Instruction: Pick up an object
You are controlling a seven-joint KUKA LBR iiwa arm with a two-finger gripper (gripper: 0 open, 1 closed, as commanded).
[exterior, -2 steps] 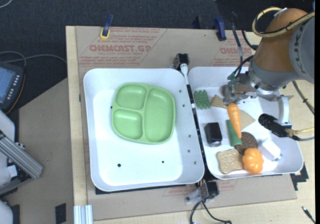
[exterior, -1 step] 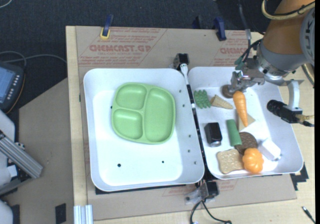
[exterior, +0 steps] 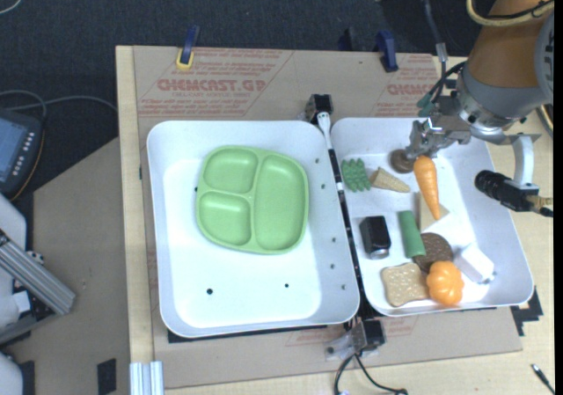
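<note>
Right bin (exterior: 501, 235): arm's jaws (exterior: 426, 140) hang over carrot (exterior: 427, 184); spread unclear.

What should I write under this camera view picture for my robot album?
Robot gripper hovers at the carrot top in the right bin of toy food; a green plate sits in the left bin.

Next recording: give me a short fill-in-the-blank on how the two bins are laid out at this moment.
1. The green divided plate lies in the ____ bin.
2. The plate has ____ compartments.
3. The gripper hangs over the top end of the ____ in the other bin.
4. The slice of toast lies beside a small ____ fruit.

Missing words: left; three; carrot; orange
</note>
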